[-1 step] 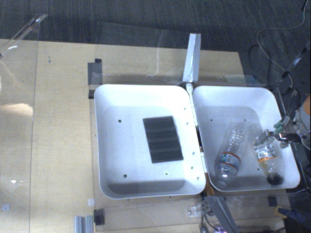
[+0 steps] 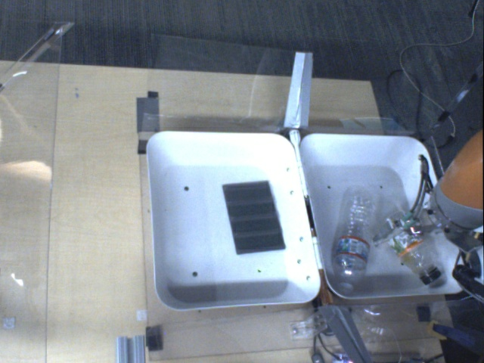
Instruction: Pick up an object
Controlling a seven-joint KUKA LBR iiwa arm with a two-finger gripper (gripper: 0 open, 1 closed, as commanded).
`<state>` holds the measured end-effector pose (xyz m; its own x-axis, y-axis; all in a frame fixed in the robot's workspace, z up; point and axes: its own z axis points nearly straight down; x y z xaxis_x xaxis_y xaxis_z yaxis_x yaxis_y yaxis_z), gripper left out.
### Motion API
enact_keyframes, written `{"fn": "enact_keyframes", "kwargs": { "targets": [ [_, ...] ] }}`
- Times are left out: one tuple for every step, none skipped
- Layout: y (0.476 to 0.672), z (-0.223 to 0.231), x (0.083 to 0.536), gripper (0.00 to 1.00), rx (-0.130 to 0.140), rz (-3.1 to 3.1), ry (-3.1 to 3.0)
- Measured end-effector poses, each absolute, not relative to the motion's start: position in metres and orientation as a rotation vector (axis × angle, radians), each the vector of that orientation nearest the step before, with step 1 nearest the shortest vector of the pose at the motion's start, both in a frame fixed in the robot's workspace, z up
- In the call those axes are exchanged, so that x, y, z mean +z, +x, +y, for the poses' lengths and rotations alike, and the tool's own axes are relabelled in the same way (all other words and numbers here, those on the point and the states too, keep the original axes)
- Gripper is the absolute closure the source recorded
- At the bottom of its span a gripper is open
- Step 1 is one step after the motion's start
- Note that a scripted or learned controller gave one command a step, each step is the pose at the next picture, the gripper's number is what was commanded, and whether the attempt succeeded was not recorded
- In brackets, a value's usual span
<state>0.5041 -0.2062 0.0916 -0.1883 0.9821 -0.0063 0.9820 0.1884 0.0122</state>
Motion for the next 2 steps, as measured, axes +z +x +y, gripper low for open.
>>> {"fn": "enact_keyframes", "kwargs": {
  "targets": [
    [0.507, -0.206, 0.105, 1.0, 0.016, 2.406, 1.989],
    [0.583, -0.147, 0.206, 1.0, 0.005, 2.184, 2.253]
  ]
}}
